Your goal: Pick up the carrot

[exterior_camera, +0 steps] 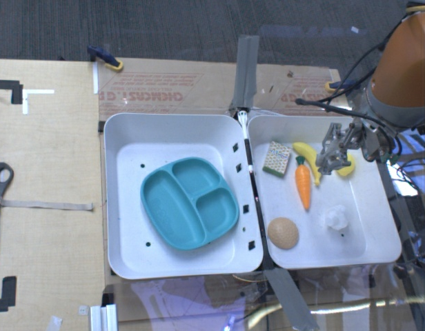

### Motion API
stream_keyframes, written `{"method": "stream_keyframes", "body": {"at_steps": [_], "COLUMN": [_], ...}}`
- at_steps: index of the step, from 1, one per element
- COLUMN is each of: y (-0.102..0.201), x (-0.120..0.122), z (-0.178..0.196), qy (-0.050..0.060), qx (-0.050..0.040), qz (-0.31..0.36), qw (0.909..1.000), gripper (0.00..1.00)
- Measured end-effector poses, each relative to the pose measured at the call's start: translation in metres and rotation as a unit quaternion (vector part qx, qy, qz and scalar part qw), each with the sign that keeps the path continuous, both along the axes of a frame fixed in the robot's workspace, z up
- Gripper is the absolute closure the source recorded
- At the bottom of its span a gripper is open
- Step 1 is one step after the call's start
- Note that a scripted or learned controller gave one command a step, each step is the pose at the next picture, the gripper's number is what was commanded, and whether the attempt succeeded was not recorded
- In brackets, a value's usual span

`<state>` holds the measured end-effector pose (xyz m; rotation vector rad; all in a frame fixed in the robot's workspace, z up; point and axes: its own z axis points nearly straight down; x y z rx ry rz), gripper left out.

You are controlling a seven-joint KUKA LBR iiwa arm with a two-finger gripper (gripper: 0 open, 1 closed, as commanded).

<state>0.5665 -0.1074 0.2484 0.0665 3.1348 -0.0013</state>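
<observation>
Above the banana [310,154], the hand [331,156]

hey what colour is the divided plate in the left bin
The divided plate is teal blue all over, seen plainly in the camera view.

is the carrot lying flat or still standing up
Lying flat. The carrot rests lengthwise on the right bin floor, green top toward the banana, tip pointing down the view.
</observation>
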Motion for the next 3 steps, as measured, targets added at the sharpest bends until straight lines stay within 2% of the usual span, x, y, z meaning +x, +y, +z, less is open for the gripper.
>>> {"method": "stream_keyframes", "body": {"at_steps": [3], "y": [0.0], "x": [0.005], "z": [0.029], "qy": [-0.007], "qx": [-0.0014], "qz": [0.001], "qw": [1.0], "gripper": [1.0]}}
